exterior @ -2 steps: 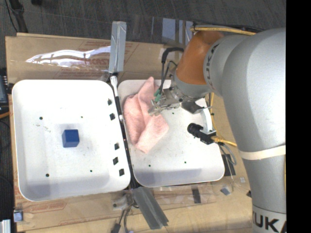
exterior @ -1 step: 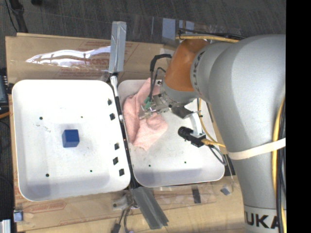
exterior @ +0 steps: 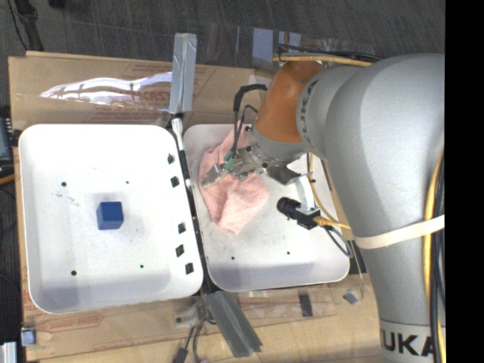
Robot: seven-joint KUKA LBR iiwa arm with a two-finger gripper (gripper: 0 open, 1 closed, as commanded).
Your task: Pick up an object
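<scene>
The big grey arm (exterior: 378,165) leans in from the right, its orange band (exterior: 283,100) sitting above the wrist, and it hangs low over the right bin (exterior: 257,271). The gripper (exterior: 227,166) is down at the upper left part of that bin, right on top of a crumpled pink cloth (exterior: 238,199). From where I stand I cannot tell how the jaws are set; the wrist and the folds of the fabric hide them, and I can't say whether any of the cloth is caught. The cloth lies bunched against the bin's left wall, spreading down toward the middle of the floor. Something small and greenish shows just by the gripper, too small to make out. Over in the left bin (exterior: 45,278), a small blue cube (exterior: 110,215) sits on its own, left of centre, well apart from the arm. Both bins rest on a brown cardboard sheet (exterior: 98,78).
</scene>
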